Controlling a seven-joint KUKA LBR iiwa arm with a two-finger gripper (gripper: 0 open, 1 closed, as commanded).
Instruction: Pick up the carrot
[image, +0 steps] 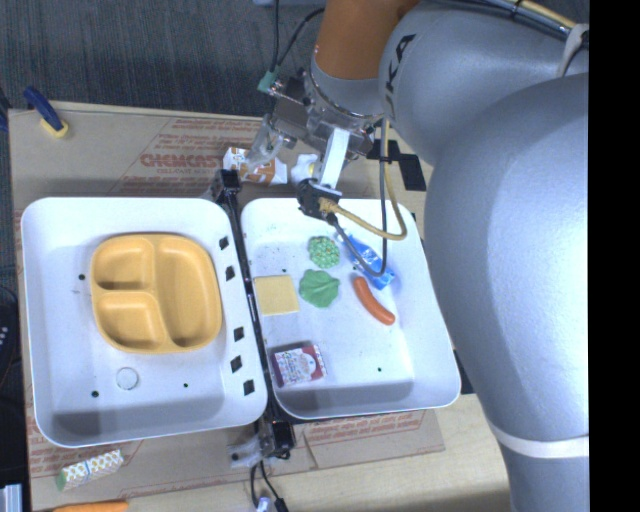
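Note:
A slim orange-red carrot lies in the right bin, near its right wall and just below a blue piece. My gripper hangs over the back rim between the two bins, well up and left of the carrot and apart from it. A small orange and white thing sits right at the gripper's tip; I cannot tell whether it is held or lies on the cardboard behind the bins.
The right bin also holds a knobbly green piece, a green leaf, a yellow square and a red packet. A yellow divided plate lies in the left bin. The arm's bulk covers the right side.

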